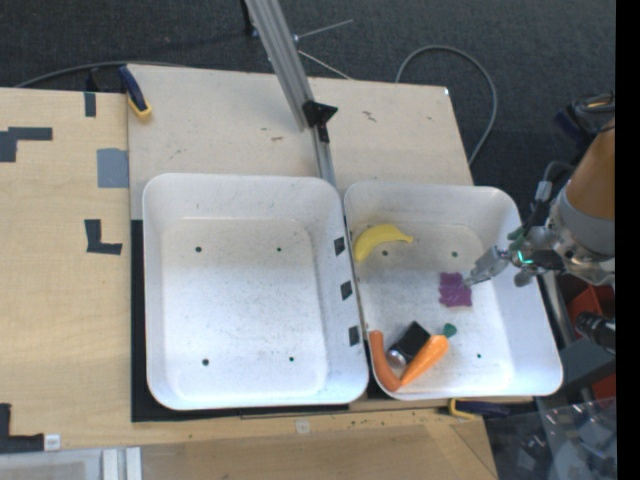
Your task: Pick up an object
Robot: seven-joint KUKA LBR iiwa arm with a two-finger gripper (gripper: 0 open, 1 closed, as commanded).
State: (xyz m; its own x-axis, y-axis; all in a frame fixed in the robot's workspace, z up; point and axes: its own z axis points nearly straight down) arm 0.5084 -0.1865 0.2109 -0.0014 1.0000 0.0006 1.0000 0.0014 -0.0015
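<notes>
Dark carpet lies behind a pale wooden bench (60, 268) which carries two shallow white bins side by side. Going from the left, the left bin (160, 268) has only small dark specks on its floor. At its right wall begins the right bin (500, 368), where all the objects are. Near its upper left part lies a yellow banana (381, 239), curved, with its long axis about left to right. Along its lower left wall there is an orange curved piece (378, 361); just beside this sit a small black block (410, 342) and an orange carrot (425, 358), which is tilted up to the right. A tiny green thing (449, 330) rests near the carrot tip. More to the right, on the open floor, lies a small purple object (455, 289), flat-looking and rather square with an uneven outline.

I judge the purple object to be the likely target, because it is nearest to the gripper (487, 268). It lies just to the lower left of the gripper tip, close beside it, but I see nothing held. If its fingers are spread or closed, I cannot tell at this size. The grey arm (585, 223) enters from the right edge
</notes>
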